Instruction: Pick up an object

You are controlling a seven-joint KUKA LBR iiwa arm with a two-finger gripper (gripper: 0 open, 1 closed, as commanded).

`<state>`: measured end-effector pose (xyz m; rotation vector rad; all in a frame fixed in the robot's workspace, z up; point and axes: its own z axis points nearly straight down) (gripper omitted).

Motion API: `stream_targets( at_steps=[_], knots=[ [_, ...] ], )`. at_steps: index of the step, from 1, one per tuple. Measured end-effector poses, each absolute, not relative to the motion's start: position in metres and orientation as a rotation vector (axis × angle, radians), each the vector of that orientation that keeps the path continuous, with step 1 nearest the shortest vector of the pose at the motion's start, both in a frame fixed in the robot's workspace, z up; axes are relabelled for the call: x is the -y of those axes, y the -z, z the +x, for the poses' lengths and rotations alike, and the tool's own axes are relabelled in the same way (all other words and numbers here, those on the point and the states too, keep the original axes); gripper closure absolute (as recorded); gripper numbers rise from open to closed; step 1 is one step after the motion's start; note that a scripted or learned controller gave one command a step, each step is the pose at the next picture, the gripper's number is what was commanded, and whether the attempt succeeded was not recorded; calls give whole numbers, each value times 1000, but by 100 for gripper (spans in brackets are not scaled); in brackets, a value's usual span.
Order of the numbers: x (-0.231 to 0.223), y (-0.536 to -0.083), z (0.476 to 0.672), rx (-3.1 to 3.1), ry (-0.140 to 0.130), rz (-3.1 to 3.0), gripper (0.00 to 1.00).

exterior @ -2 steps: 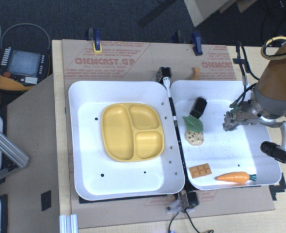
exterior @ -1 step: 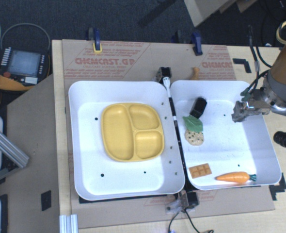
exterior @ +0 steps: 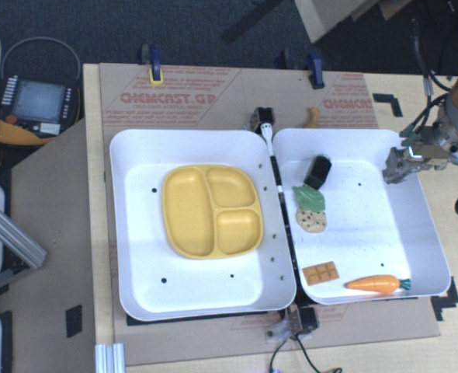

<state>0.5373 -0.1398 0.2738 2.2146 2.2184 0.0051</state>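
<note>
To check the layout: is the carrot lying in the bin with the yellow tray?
No, the carrot lies in the right bin; the yellow tray sits in the left.

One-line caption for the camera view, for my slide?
Gripper poised over right bin holding carrot, cookie, cracker.

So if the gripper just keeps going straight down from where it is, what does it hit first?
Probably bare bin floor. The gripper hangs over the right bin's upper right corner, near its rim, with nothing under it. The black block and carrot lie well off that line. Depth is hard to judge.
</note>
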Motion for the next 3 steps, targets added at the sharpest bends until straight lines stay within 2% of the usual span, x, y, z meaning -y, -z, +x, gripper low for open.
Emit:
stream_targets(
  at_steps=[2,3],
  knots=[
    [45,-251,557,-2229,2,2219,100],
    [-9,-238,578,-2227,-2,2215,100]
  ],
)
